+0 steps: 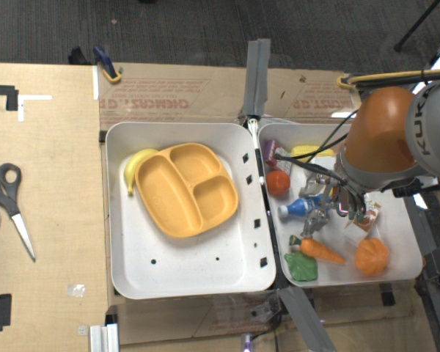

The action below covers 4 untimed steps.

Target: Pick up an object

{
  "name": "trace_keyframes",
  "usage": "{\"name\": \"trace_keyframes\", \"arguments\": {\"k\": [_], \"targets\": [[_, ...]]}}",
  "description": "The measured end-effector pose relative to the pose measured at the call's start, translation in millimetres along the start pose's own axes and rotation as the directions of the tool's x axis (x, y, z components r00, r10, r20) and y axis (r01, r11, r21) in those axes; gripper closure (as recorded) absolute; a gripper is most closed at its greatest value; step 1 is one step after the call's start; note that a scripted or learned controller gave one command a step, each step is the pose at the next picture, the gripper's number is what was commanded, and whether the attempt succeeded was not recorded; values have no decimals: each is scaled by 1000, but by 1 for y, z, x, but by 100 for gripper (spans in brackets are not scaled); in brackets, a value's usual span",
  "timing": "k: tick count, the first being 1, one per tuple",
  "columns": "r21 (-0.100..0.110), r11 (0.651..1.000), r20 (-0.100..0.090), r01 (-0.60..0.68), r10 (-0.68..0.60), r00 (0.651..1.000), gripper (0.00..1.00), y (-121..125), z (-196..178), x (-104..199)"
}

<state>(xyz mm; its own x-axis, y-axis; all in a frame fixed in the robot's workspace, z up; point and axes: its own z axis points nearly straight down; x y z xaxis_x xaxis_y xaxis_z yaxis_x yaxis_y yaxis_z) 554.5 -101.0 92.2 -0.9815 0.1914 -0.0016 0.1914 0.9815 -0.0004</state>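
Note:
My gripper [317, 217] hangs low in the right bin [403, 270], below the grey and orange wrist [380, 139]. It is just right of a blue toy [295, 210] and above an orange carrot [323, 251]. I see nothing clearly held in it. Around it lie a red ball [278, 182], a green piece [302, 268], an orange fruit [372, 257] and a yellow item [309, 152] at the back. The arm hides part of the bin's right side.
The left bin [191, 277] holds a yellow divided plate [187, 189] with a banana [134, 167] tucked at its left edge. Scissors [13, 207] lie on the bench far left. A grey strip [257, 75] runs behind the bins.

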Motion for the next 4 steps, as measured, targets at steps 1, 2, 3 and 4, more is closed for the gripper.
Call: {"name": "trace_keyframes", "arguments": {"k": [1, 2, 3, 4], "targets": [[0, 986, -1, -164, 164, 986, 0, 3, 1, 4], [-1, 973, 2, -232, 232, 973, 0, 12, 0, -15], [1, 969, -1, -247, 247, 969, 0, 6, 0, 0], [-1, 972, 4, -236, 236, 972, 0, -2, -1, -84]]}}
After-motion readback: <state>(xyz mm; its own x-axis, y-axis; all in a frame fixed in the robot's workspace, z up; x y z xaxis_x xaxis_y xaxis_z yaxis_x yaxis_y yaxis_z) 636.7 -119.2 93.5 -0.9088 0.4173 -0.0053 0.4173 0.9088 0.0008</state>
